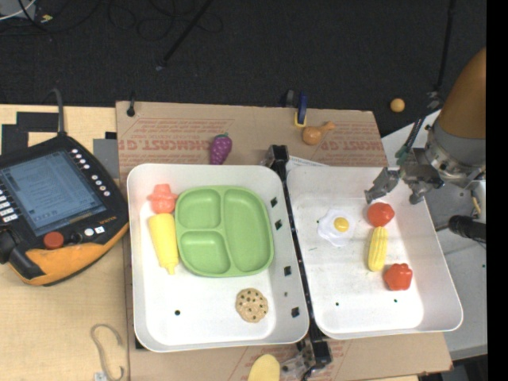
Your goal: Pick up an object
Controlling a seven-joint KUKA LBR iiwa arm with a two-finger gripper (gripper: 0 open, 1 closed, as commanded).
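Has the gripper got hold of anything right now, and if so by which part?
Nothing is held. The gripper hovers over the right bin's upper right part with its jaws spread; the tomato lies below it in the bin, not between the jaws.

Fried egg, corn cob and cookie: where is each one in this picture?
Fried egg point(336, 227), camera view, right bin: point on its yellow yolk.
Corn cob point(377, 248), camera view, right bin: point on the middle of the cob.
Cookie point(252, 305), camera view, left bin: point on its centre.
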